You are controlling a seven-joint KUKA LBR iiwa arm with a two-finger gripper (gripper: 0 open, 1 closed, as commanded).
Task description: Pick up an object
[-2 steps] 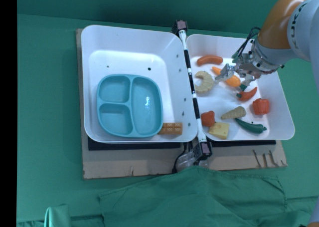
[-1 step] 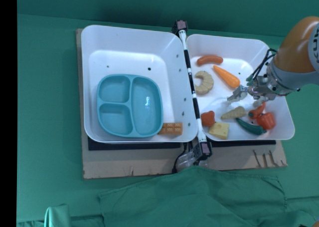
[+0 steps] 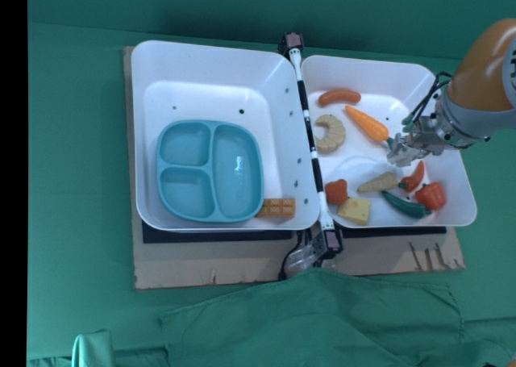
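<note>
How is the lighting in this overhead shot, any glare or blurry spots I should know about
In the camera view, lighting is soft and even with a green-blue cast; a small bright glare spot sits on the blue divided plate; shadows under the toy food in the right bin are faint; the pincer and the orange band at the frame edge look slightly soft, while the left bin reads sharp.

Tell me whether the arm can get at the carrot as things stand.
Probably yes. The carrot lies uncovered in the right bin, just left of the tool, with nothing between them.

Grey arm (image 3: 484, 91) reaching leftward, hand (image 3: 401, 148) lowered
</note>
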